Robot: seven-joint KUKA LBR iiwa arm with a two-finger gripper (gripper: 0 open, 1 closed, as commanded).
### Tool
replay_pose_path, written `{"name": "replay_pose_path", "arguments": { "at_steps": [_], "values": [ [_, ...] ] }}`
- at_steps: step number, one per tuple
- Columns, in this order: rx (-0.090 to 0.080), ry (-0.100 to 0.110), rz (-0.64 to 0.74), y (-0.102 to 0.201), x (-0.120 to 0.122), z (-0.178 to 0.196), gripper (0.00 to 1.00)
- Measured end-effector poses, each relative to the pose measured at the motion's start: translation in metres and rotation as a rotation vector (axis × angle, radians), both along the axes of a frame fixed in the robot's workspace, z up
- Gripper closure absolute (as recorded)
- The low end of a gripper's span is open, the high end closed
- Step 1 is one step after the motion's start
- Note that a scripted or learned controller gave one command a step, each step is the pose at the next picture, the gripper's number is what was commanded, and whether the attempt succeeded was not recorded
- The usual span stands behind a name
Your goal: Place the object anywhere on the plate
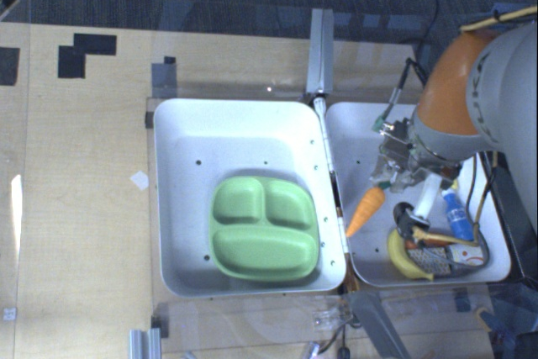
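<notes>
Pale wooden bench with black square marks carries two shallow white bins side by side, a metal divider standing between them at the far edge. Dark carpet and a thin looping cable lie beyond.

In the left bin rests the plate, a light green tray with rounded corners and three compartments: two smaller ones on the far side and one long one nearer the camera. It sits in the near half of its bin.

In the right bin lies the carrot, a small orange cone, tapering toward the near left with its tip close to the bin's left wall. Its thick end sits directly under the gripper, touching or nearly touching it; whether the gripper's parts are apart, together or clamped on the carrot cannot be told.

Near the carrot, toward the right, lie a banana, a blue bottle and some dark items heaped together.
</notes>
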State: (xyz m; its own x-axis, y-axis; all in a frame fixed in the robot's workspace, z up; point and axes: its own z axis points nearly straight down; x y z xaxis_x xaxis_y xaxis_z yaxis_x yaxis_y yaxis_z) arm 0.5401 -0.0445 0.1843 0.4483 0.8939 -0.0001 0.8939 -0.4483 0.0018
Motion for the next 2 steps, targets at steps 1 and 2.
{"name": "replay_pose_path", "arguments": {
  "at_steps": [1, 2],
  "values": [
    [0.001, 0.000, 0.031, 0.0750, -0.0103, -0.0004, 1.00],
    [0.001, 0.000, 0.031, 0.0750, -0.0102, -0.0003, 0.00]
  ]
}}
